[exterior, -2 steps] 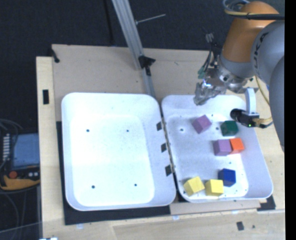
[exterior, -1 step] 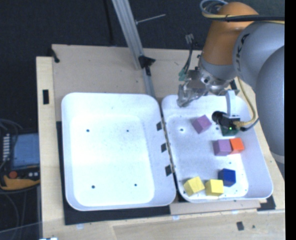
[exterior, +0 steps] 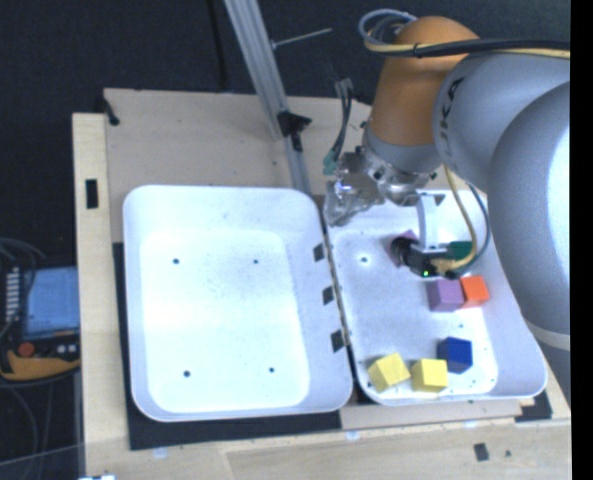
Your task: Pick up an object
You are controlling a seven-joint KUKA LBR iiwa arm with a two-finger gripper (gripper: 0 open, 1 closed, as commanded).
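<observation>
**Position.** The gripper (exterior: pixel 336 208) hangs over the far corner of the right bin (exterior: pixel 371 308), close to the rim where it meets the left bin (exterior: pixel 216 298). Nothing is seen in its grasp. Whether it is released or clenched cannot be told, as the wrist hides the working end from this angle.

**Task objects.** All candidates lie in the right bin.
- A purple cube (exterior: pixel 444 294) and an orange cube (exterior: pixel 474 289) sit at mid-bin toward the view's right, touching or very nearly so.
- A blue cube (exterior: pixel 456 353) sits nearer the near rim, apart from that pair.
- Two yellow pieces lie side by side along the near rim: the tilted yellow block (exterior: pixel 388 371) and, just beside it, the square yellow block (exterior: pixel 430 373).

**Stage.** This is judged to be the approach. The gripper is well apart from every block and has not yet descended on one.

**Recommendations.**
1. Choose the blue cube. It stands alone, so both flanks look free to be clasped.
2. Avoid the purple and orange pair. With their faces so close, a descent risks straddling both cubes or pushing one aside.
3. If a yellow piece is chosen instead, close across the sides that face away from its neighbour and away from the bin wall.
4. Centre above the chosen cube before lowering, and square the wrist to the cube's faces.
5. Descend vertically and lift straight up, so that the cube does not drag against the rim.

**Risk.** Small cubes on a smooth floor will probably skid if they are touched off-centre.
</observation>
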